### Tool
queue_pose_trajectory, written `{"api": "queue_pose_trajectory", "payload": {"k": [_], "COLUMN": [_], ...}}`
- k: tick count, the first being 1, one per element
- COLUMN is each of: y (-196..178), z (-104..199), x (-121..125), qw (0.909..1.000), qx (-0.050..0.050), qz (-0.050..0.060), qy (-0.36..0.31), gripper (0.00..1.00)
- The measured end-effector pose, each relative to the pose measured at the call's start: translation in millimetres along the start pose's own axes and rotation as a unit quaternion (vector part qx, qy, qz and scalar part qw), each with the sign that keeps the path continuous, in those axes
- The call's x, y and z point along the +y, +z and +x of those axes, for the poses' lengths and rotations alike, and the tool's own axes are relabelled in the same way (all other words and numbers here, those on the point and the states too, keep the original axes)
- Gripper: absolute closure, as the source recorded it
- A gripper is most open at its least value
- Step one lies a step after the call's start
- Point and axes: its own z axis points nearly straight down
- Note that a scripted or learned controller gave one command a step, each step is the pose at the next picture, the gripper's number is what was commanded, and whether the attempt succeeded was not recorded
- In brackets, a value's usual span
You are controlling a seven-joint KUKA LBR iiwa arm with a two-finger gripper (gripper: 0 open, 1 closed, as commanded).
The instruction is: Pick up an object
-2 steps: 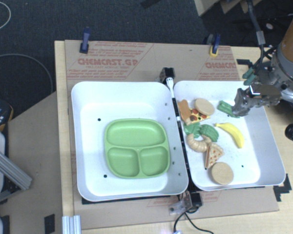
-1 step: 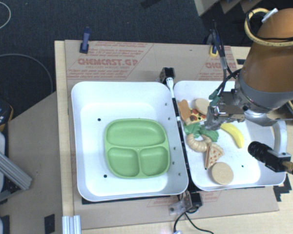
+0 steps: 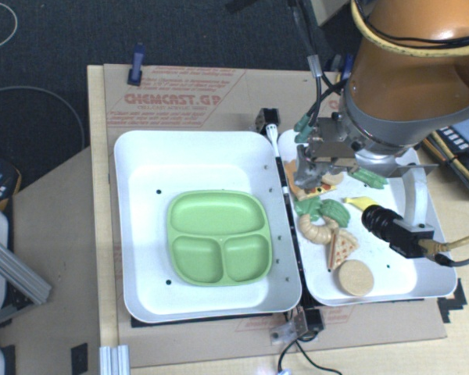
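Camera view: the pincer point(image 3: 309, 180) hangs low over the toy food point(image 3: 328, 229) heaped at the right bin's point(image 3: 422, 287) left edge, presumably to grab one; its grip cannot be made out.

The arm point(image 3: 410, 61) hides the right bin's point(image 3: 422, 287) one o'clock corner and is cut off at the frame's top. Its bulk covers the toys beneath the gripper point(image 3: 309, 180).

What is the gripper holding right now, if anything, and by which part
It cannot be told. The gripper is down among the toy food in the right bin, above the green leafy piece, but its fingertips are hidden by the arm and clutter.
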Motion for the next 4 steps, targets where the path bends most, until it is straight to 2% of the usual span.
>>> {"api": "queue_pose_trajectory", "payload": {"k": [1, 2, 3, 4], "y": [-42, -29, 43, -6], "z": [28, -65, -17, -9], "x": [0, -1, -2, 0], "qw": [1.0000, 1.0000, 1.0000, 1.0000], "qx": [0.000, -0.001, -0.001, 0.000], "qz": [0.000, 0.005, 0.008, 0.001], "qy": [0.002, 0.008, 0.002, 0.003], "gripper": [1.00, 1.00, 1.00, 1.00]}}
